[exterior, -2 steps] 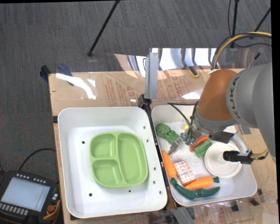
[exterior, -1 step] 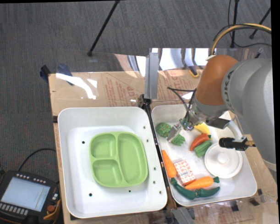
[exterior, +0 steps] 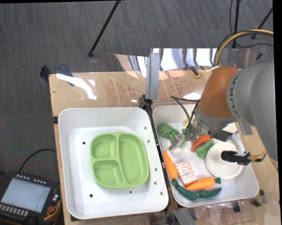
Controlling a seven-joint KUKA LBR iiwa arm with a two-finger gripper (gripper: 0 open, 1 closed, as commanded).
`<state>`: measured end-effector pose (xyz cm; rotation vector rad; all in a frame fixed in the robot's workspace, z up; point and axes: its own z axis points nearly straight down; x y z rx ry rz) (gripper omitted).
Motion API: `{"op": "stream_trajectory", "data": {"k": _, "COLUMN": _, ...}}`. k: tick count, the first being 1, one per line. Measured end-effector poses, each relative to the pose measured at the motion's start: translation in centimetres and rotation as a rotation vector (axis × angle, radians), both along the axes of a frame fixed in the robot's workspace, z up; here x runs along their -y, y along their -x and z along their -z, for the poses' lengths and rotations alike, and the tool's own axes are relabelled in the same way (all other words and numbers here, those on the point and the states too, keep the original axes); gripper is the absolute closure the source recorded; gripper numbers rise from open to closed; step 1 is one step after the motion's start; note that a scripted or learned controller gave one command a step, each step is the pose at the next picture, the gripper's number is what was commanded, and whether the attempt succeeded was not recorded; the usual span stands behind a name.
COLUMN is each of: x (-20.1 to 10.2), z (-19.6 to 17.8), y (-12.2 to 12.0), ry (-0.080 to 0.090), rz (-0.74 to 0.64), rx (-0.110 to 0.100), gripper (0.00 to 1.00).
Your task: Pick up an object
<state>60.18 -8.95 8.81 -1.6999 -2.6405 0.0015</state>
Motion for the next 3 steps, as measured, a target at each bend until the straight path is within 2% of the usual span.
{"op": "stream_trajectory", "data": {"k": 1, "x": 0.1, "z": 0.1, "y": 1.5, "ry": -0.002, "rz": 0.127, "rx": -0.004, "gripper": 0.0}}
{"op": "stream_trajectory", "data": {"k": 2, "x": 0.2, "z": 0.1, "y": -0.8, "ry": -0.001, "rz": 0.201, "rx": -0.001, "gripper": 0.0}}
{"op": "stream_trajectory", "data": {"k": 3, "x": 0.2, "z": -0.9, "y": -0.9, "ry": 0.0, "rz": 0.196, "rx": -0.003, "gripper": 1.0}}
